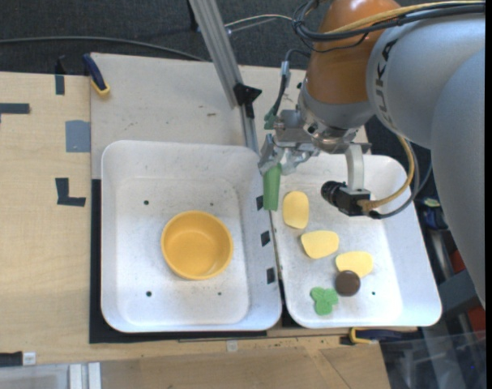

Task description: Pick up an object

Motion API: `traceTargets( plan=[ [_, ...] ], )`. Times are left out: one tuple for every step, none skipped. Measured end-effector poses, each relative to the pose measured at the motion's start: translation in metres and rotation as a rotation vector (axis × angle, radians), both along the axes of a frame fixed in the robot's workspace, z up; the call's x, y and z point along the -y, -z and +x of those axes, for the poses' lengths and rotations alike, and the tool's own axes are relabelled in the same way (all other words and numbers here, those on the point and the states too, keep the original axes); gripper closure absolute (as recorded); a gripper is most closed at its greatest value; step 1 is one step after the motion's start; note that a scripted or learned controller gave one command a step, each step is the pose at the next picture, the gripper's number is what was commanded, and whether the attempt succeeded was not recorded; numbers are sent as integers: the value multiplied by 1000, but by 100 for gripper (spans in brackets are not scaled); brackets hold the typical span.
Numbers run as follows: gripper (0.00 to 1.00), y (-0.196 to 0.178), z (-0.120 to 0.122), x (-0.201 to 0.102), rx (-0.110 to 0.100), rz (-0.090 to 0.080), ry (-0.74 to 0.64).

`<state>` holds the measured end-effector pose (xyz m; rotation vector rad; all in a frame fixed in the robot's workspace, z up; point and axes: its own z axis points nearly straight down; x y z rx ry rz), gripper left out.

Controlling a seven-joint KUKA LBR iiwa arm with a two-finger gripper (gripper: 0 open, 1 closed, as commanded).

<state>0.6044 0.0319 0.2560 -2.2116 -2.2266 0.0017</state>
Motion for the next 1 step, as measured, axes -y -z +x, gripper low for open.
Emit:
traceTargets(
  plan=[
    [100,0,-7,-56,0,0,-1]
  ],
)
